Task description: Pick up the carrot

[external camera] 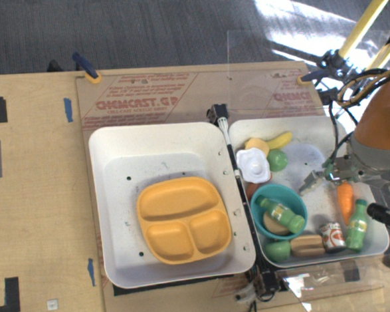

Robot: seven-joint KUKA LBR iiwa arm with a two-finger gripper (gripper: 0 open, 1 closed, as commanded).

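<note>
A: Report the position of the carrot.

B: The carrot (pixel 345 200) lies in the right bin (pixel 311 129), near its right wall. It is a smooth orange cone, thick end up, tapering toward the near edge. A green bottle (pixel 356 225) sits just beside its tip, tilted.

A: State of the gripper?

B: The gripper (pixel 318 177) hangs just left of the carrot's top. A grey metal part points left over the bin floor. Whether it is spread or closed cannot be determined; the detail is too small and partly lost against the arm (pixel 379 129). Nothing is seen held in it.

A: Other contents of that bin?

B: A teal bowl (pixel 276 211) holding a second green bottle (pixel 285 218) and a brown rounded item that is partly covered. A white flat piece with a lobed edge (pixel 253 165), a yellow banana (pixel 268 142), a small green ball (pixel 277 159), a brown bun-shaped item (pixel 307 245), a small can (pixel 332 236), and a green rounded item (pixel 277 249) at the near wall.

A: Left bin?

B: The left bin (pixel 111 191) is matte white with rounded corners and holds a yellow plastic tray (pixel 183 218) with three compartments. Both bins rest on a cardboard sheet (pixel 144 99) over the tabletop (pixel 31 197). The arm is cut off at the right edge
</note>
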